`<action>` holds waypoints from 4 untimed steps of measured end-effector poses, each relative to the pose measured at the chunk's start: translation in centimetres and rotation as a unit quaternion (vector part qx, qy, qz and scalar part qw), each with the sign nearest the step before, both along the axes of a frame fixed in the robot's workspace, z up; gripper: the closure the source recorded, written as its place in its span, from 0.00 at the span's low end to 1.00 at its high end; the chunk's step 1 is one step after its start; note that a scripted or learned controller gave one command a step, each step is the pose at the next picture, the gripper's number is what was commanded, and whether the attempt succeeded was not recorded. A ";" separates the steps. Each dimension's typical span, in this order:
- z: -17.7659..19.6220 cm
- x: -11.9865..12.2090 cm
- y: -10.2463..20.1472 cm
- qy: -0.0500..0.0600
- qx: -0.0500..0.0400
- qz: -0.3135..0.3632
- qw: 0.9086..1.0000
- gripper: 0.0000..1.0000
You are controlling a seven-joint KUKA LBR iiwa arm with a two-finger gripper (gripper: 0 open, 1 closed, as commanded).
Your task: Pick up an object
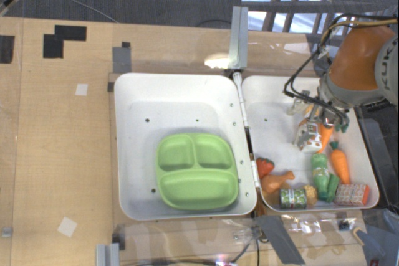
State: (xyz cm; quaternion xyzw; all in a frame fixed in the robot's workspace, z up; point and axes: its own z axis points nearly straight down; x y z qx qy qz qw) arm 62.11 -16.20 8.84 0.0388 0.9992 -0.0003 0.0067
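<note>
My gripper (309, 135) hangs low over the middle of the right bin (269, 110), under the grey and orange wrist. An orange carrot-like piece (325, 135) lies right against its right side; whether it is held is unclear. A second carrot (340, 165) lies just below and to the right of it. Along the bin's front lie a green bottle-like toy (320, 174), a pinkish box (351, 194), a green can (293, 197), a brown drumstick (277, 181) and a red piece (265, 166).
The left bin (143, 103) holds a green divided plate (197, 171) in its front half. A metal divider (244, 128) runs between the two bins. Cables loop off the wrist over the right bin's back edge.
</note>
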 end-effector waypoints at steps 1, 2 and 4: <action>1.6 0.4 0.1 -0.007 -0.001 0.004 1.000 1.00; 1.5 0.4 0.1 -0.006 -0.001 0.004 1.000 0.00; 0.0 1.2 3.0 0.000 0.001 0.014 1.000 0.00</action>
